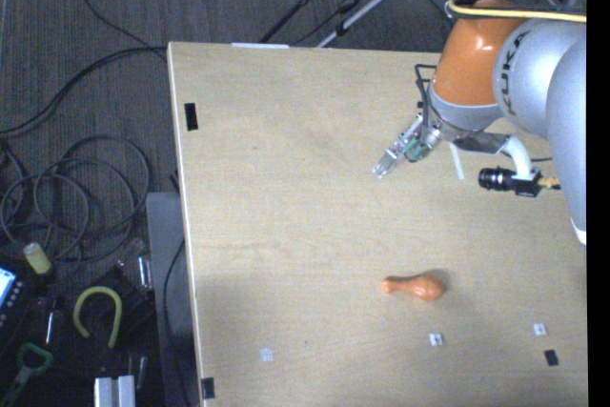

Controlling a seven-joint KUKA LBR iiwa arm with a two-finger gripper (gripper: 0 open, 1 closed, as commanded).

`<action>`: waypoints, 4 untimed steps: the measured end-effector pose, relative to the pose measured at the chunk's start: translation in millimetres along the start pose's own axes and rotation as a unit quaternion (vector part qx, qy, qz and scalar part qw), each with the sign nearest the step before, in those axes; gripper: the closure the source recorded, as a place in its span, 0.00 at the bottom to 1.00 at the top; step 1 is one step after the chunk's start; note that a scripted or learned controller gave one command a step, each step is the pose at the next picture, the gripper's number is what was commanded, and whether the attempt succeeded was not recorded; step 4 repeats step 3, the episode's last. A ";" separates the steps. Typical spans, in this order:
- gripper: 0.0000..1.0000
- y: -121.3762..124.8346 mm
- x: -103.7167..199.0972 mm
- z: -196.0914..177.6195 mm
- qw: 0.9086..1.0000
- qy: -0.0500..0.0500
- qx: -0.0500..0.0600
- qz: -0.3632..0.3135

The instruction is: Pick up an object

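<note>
The one thing to pick is a small orange object [416, 287], bulbous at its right end and tapering to a thin neck on the left, rather like a tiny gourd or a limp balloon; it lies flat on the tan bench top [286, 205], toward the near right part of the surface, with nothing touching it. A few small markers sit on the board near it: a pale square [436, 338] just below it, another [539, 330] further right, and a dark tab [551, 357] near the lower right.

The gripper [384, 168] hangs well apart from the object, up and slightly left of it, at the end of the grey arm with its orange band [472, 62]; it points down and to the left; whether it is wide or narrow I cannot tell, since the tip is small and blurred.

To do the step well, I judge the arm should travel toward the near edge until the tip stands directly over the bulbous end, turn the wrist so the closing direction crosses the object's short width, then descend almost to the board; the low, rounded shape may roll or slip out if caught off-centre or too high.
</note>
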State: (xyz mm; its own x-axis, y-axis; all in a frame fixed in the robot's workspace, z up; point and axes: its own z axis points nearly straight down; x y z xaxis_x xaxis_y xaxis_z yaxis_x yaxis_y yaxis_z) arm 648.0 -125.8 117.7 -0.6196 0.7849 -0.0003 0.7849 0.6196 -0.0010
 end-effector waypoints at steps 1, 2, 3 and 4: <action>1.00 41.1 30.2 -66.5 0.995 0.000 -0.001 0.097; 1.00 50.1 31.0 -77.0 0.980 0.000 0.000 0.197; 1.00 29.9 5.1 -81.6 1.000 -0.001 0.000 0.016; 1.00 29.9 5.1 -81.6 1.000 -0.001 0.000 0.016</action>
